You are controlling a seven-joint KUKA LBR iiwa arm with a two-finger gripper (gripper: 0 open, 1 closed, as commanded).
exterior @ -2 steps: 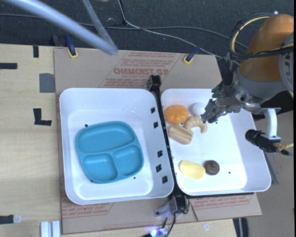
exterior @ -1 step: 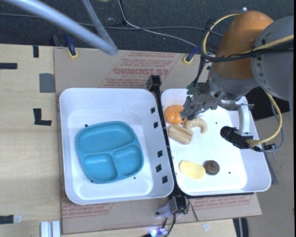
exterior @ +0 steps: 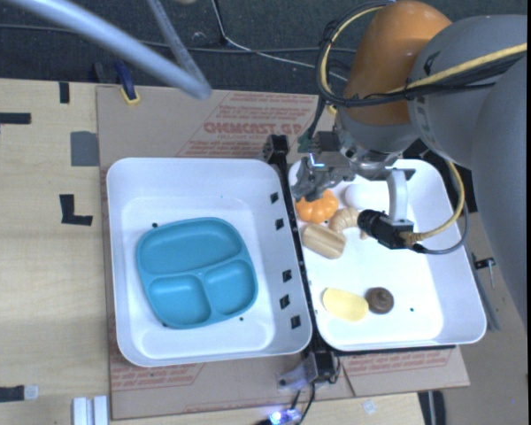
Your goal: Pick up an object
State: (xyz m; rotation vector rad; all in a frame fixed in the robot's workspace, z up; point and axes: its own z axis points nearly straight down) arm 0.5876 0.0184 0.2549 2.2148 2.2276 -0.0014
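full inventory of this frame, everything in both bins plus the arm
left bin: 1, white, left half of the bench
divided plate: 1, blue with three compartments, lying in the left bin
right bin: 1, white, right of the left bin
orange piece: 1, orange, rounded, top left of the right bin, just under the gripper
tan piece: 1, tan, oblong, right bin, just below the orange piece
pale piece: 1, cream, curved, right of the orange piece, partly hidden
yellow piece: 1, pale yellow, flat oval, lower part of the right bin
brown piece: 1, dark brown, round, touching the yellow piece's right side
arm: 1, grey with orange band, entering from the right
gripper: 1, metallic, low over the right bin's top left corner
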